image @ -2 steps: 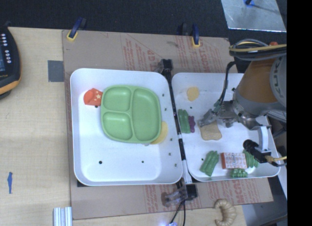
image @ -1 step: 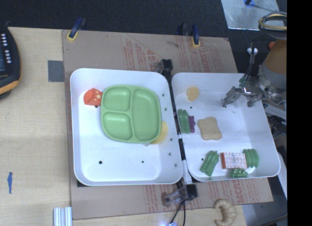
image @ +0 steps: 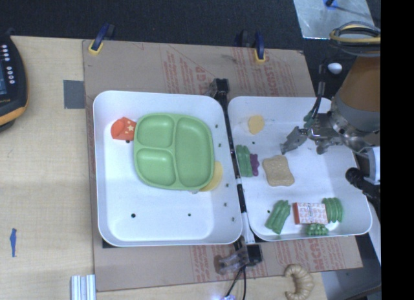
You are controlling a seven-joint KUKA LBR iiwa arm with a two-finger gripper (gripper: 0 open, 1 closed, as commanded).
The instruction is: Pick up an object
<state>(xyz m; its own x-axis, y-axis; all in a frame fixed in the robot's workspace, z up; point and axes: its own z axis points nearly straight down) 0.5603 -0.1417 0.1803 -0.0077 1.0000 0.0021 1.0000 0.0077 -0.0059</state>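
My gripper (image: 303,147) hangs over the upper middle of the right bin (image: 352,114), open, with nothing between its fingers. A tan bread slice (image: 278,171) lies just below and left of it. Up and left of the gripper lies a small yellow disc (image: 256,124). A green and purple piece (image: 246,161) rests by the bin's left wall. Along the front of this bin are a green bean pod (image: 278,216), a red and white packet (image: 310,213), a green cucumber-like piece (image: 332,209) and small green peas (image: 315,230).
The left bin (image: 162,224) holds a green divided plate (image: 174,151), a red piece with a star (image: 122,128) at its left and a yellow item (image: 215,177) peeking from under its right edge. A tan curled object (image: 299,282) lies on the bench in front.
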